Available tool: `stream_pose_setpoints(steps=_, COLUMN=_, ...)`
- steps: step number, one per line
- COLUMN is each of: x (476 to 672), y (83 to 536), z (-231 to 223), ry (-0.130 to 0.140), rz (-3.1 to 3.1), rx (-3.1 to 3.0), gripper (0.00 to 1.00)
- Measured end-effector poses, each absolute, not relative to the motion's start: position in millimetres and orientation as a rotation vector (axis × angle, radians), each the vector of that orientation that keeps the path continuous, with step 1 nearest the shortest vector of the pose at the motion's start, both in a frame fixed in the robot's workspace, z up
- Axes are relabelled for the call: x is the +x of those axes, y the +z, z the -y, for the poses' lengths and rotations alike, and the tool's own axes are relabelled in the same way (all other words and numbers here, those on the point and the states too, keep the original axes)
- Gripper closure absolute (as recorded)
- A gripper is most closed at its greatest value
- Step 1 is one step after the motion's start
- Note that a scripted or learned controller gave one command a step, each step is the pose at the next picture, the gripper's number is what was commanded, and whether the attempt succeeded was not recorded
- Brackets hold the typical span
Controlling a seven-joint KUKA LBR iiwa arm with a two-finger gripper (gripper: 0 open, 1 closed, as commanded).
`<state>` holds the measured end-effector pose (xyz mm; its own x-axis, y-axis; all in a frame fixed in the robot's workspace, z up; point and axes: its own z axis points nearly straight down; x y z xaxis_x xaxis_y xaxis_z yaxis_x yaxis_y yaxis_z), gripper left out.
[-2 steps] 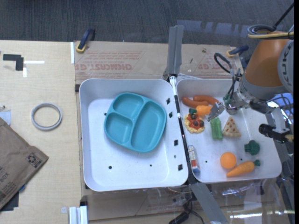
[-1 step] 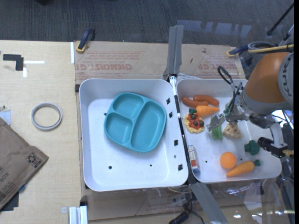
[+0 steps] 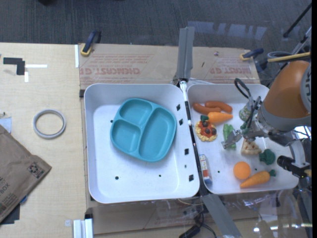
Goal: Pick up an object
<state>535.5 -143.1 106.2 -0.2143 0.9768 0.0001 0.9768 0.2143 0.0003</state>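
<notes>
Toy food lies in the right bin (image 3: 218,175): a sausage (image 3: 212,106), a carrot (image 3: 220,117), a small pizza (image 3: 206,131), a green piece (image 3: 228,132), a wedge of bread or cheese (image 3: 250,147), broccoli (image 3: 267,156), an orange ball (image 3: 241,170) and a second carrot (image 3: 255,178). My gripper (image 3: 233,142) reaches in from the right and sits low over the bin's middle, between the green piece and the wedge. A small grey thing shows at its tip, and I cannot tell whether it is a finger or an object.
A teal divided plate (image 3: 143,129) rests in the left bin (image 3: 99,148). A tube (image 3: 203,168) lies along the divider side of the right bin. A tape ring (image 3: 49,123) and a cardboard box (image 3: 17,175) sit on the bench at left.
</notes>
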Motion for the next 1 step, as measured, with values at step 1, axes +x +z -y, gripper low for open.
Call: stream_pose_setpoints(steps=1, x=535.4, y=114.7, z=144.7, ry=-0.001, rz=-2.442, rx=1.974, gripper=1.00)
